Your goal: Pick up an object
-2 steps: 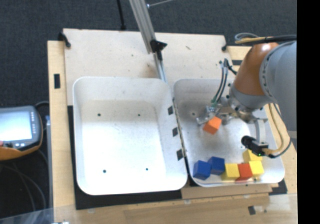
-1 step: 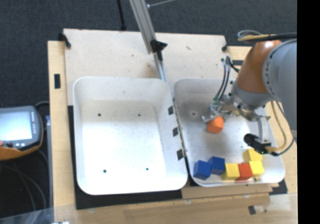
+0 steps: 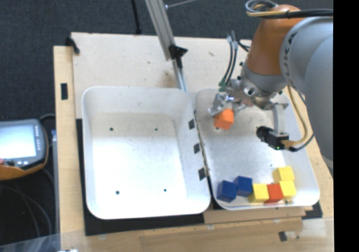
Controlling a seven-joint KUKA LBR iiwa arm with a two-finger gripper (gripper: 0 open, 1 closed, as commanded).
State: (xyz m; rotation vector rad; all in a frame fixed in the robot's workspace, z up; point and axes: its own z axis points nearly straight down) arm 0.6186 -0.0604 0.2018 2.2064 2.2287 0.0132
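My gripper [image 3: 224, 111] hangs over the far left part of the right bin [image 3: 241, 150], shut on an orange block [image 3: 224, 119] that sits between its fingers, lifted above the bin floor. At the near end of that bin lie two blue blocks [image 3: 234, 187], two yellow blocks [image 3: 284, 174] [image 3: 260, 192] with a third yellow one beside them, and a red block [image 3: 275, 191].
The left bin [image 3: 140, 150] stands beside the right one. A slanted metal rail [image 3: 160, 21] rises from the bench behind the bins. A black cable connector [image 3: 272, 136] dangles from the wrist over the right bin. A small screen [image 3: 19, 144] sits off the bench at left.
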